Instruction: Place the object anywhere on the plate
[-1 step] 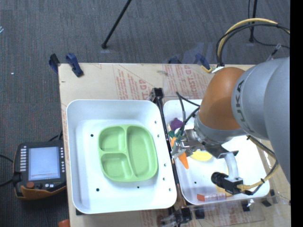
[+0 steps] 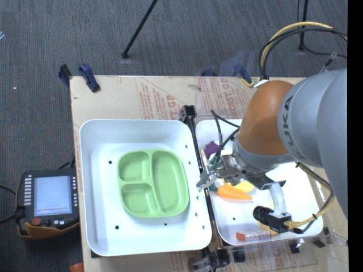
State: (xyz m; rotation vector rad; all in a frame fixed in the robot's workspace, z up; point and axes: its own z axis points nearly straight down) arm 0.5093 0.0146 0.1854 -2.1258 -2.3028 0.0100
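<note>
White bins (image 2: 96, 146), plate (image 2: 153, 183), carrot (image 2: 233, 192), claw (image 2: 211, 177)

Plate (image 2: 153, 183) in left bin (image 2: 96, 152); carrot (image 2: 234, 192) in right bin (image 2: 295, 208).

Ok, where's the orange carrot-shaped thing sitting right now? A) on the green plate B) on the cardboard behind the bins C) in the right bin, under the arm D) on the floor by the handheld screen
C: the orange carrot lies on the floor of the right bin just below the wrist, while the green plate sits in the left bin.
</note>
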